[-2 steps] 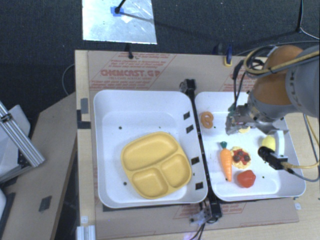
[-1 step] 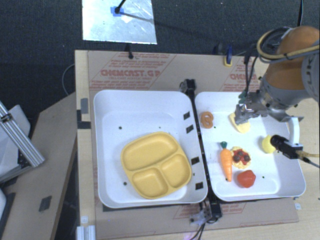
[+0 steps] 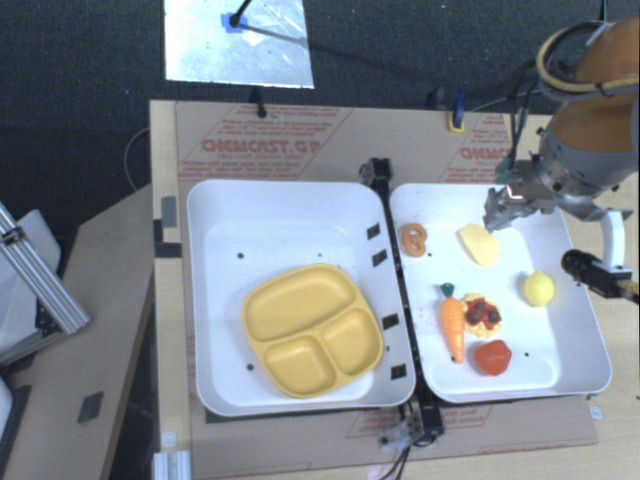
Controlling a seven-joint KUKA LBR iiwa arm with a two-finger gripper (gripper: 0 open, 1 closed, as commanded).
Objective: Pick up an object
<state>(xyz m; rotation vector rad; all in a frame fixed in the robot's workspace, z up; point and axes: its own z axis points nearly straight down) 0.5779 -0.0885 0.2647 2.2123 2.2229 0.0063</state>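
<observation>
The right bin (image 3: pixel 575 363) holds several toy foods: a small pretzel (image 3: pixel 412 237), a pale yellow wedge (image 3: pixel 479 244), a yellow ball-shaped fruit (image 3: pixel 538 288), an orange carrot (image 3: pixel 453 326), a small pizza piece (image 3: pixel 482 315) and a red tomato (image 3: pixel 491 357). My gripper (image 3: pixel 500 211) hangs over the bin's back part, just up and right of the pale yellow wedge. Nothing shows between its tips.
The left bin (image 3: pixel 215 258) holds a yellow three-compartment tray (image 3: pixel 312 328). A black divider (image 3: pixel 390 258) runs between the bins. A shiny metal sheet (image 3: pixel 238 30) lies beyond the bench. Aluminium framing (image 3: pixel 35 278) stands at the left. A black part (image 3: pixel 592 271) juts over the right bin's rim.
</observation>
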